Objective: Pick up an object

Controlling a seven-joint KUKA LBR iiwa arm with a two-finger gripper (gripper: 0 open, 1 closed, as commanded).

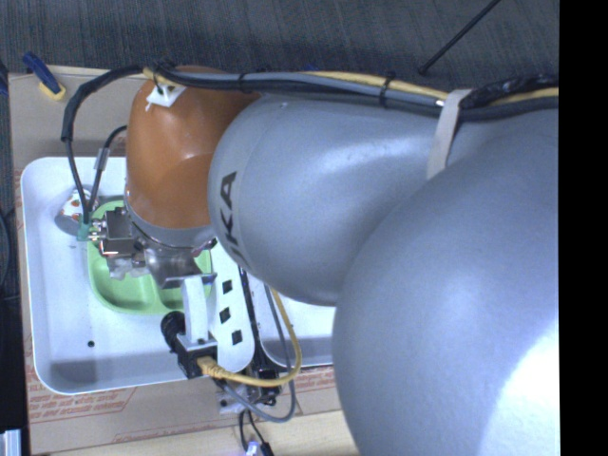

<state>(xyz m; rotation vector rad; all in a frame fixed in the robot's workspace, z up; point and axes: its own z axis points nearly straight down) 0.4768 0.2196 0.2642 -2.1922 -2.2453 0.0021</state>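
One white bin (43, 283) at frame left holds a green object (119, 288); we hover our tool (128, 255) over it, grip state untellable, descent next.

Arm (399, 236) shell looks like smooth painted metal or hard plastic, grey with a soft satin sheen, lighter patches where the light hits. The orange band (171, 150) has the same smooth finish, a bit glossier. Bin (57, 283) is white plastic, smooth and slightly shiny, with soft reflections along its floor. The green thing (119, 288) under the band looks like glossy plastic too. Cables (313, 82) over the arm are matt black rubber, plus a yellow one. Counter (76, 402) edge below the bin looks like plain brown cardboard, matt. Floor (285, 17) beyond the bin is dark, rough carpet-like weave.
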